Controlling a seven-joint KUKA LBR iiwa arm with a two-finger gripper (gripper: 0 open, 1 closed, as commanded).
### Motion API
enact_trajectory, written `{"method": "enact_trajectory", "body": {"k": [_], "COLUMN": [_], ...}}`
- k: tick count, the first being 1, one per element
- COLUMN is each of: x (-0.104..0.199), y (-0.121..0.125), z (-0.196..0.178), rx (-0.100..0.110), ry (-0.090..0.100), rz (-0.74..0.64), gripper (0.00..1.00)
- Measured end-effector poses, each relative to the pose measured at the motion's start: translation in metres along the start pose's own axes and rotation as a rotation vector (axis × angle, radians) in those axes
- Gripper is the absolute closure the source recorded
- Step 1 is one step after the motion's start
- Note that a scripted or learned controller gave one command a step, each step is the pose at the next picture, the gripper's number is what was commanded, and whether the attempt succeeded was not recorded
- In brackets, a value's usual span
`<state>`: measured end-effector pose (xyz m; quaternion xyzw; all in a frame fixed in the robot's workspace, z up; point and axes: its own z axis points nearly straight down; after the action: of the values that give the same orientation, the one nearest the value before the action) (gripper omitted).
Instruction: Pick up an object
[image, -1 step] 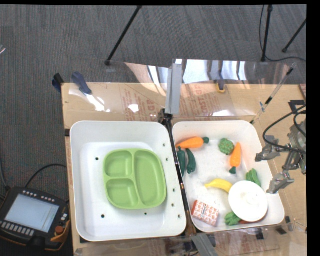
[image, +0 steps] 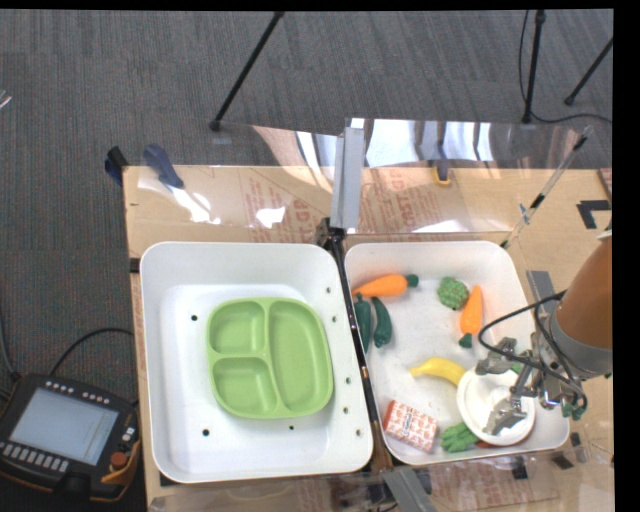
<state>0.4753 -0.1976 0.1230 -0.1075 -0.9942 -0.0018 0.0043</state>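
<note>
the gripper (image: 515, 398) hangs low over the white plate (image: 482, 403) in the right bin (image: 425, 252); whether it is apart or closed i cannot tell. just left of it lies the banana (image: 438, 370), and farther up-left sit two carrots (image: 471, 310) and the broccoli (image: 453, 292).

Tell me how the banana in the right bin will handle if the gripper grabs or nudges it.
The banana looks like a smooth toy, so probably stiff and light. Its curved shape may pivot or slip between the fingers. It lies beside the white plate, which a nudge could bump.

Small white plate (image: 488, 405), flat, right bin's (image: 430, 250) near-right corner
</note>
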Motion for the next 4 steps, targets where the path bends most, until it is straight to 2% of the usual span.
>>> {"method": "enact_trajectory", "body": {"k": [1, 2, 3, 4], "x": [-0.041, -0.030, -0.123, -0.075], "y": [0.048, 0.078, 0.100, 0.069], "z": [0.030, 0.031, 0.034, 0.035], "rx": [0.002, 0.002, 0.002, 0.002], "ry": [-0.024, -0.020, -0.013, -0.009], "rz": [-0.089, -0.043, -0.006, 0.082], "gripper": [0.00, 0.00, 0.00, 0.00]}}
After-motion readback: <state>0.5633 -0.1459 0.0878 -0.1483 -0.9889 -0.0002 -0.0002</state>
